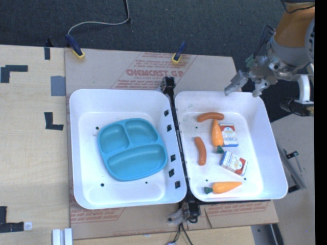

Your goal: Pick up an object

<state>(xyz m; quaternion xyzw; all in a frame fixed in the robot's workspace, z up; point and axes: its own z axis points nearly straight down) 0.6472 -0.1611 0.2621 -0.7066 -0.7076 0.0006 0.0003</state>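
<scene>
Cardboard sheeting covers the surface [153,73], clipped at its far edge, and on it sit two shallow white bins side by side. The left bin [82,137] holds one blue divided plate [133,148]. The right bin [265,152] holds the candidates for picking: two sausages, one lying crosswise near the far wall [210,117] and one lengthwise near the centre divider [201,150]; two carrots, one upright in the middle [217,134] and one along the near wall [224,187]; and two small cartons, one touching the middle carrot [229,136] and one just below it [233,163].

At the right bin's far right corner hovers the gripper [246,84], its fingers spread apart with nothing between them, well clear of every item.

My judgement is that the approach has barely begun. For a clean grasp, the lone sausage by the divider or the near carrot looks best, since each lies apart from its neighbours. The fingers should straddle the narrow width, crossing the long axis, and descend squarely before closing.
</scene>
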